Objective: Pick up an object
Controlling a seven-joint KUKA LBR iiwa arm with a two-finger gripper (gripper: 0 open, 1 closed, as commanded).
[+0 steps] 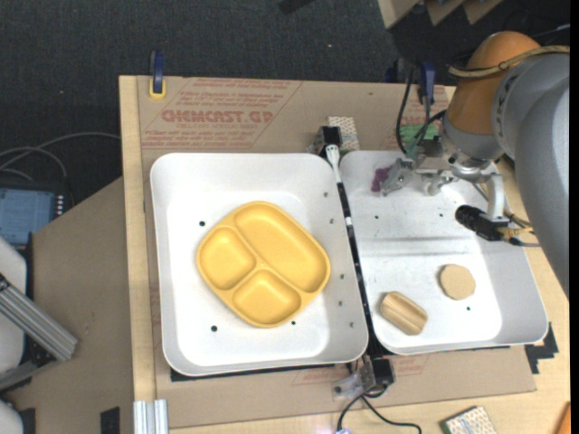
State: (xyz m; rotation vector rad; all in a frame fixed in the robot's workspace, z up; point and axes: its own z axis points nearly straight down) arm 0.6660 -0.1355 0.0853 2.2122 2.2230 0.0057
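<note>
Brown board [226,116] under the bins, upper centre of frame, bore red print "CHEMCAST GP", smaller lines unreadable

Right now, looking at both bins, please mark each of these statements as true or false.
1. The yellow plate lies in the left bin. True.
2. The plate has three compartments. True.
3. The round cookie lies on the plate. False: it lies in the right bin, near the bread roll.
4. The gripper hangs over the left bin. False: it is over the far end of the right bin.
5. The roll touches the cookie. False: they lie apart.
</note>
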